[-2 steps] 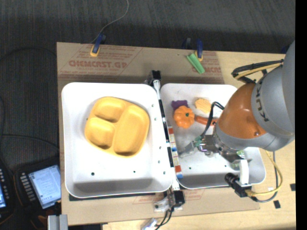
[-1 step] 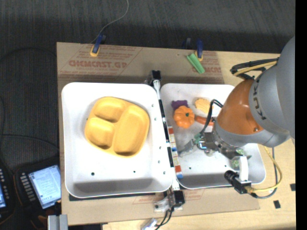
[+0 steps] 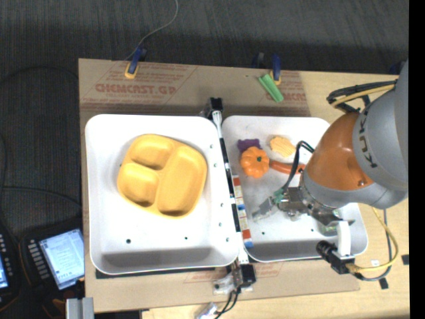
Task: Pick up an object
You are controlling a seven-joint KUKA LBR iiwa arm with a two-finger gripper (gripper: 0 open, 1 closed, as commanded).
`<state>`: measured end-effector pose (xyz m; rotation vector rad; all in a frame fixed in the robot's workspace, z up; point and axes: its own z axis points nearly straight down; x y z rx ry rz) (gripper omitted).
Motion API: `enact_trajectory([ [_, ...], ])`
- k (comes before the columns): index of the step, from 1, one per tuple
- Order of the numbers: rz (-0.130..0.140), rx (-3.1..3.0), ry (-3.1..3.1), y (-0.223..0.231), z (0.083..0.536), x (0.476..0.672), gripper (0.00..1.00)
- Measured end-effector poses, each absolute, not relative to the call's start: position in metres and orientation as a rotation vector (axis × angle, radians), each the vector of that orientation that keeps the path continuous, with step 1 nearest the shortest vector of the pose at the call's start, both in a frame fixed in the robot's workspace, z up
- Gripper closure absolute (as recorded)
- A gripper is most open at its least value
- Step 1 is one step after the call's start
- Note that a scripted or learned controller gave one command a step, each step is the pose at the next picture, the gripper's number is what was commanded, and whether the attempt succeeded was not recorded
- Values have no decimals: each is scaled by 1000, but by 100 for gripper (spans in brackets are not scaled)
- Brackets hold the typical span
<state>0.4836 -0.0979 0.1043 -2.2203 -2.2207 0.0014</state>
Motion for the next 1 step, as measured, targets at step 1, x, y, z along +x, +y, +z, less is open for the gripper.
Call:
enact_trajectory([
  [1,0,-2224,-2221,-97,88,484,0],
])
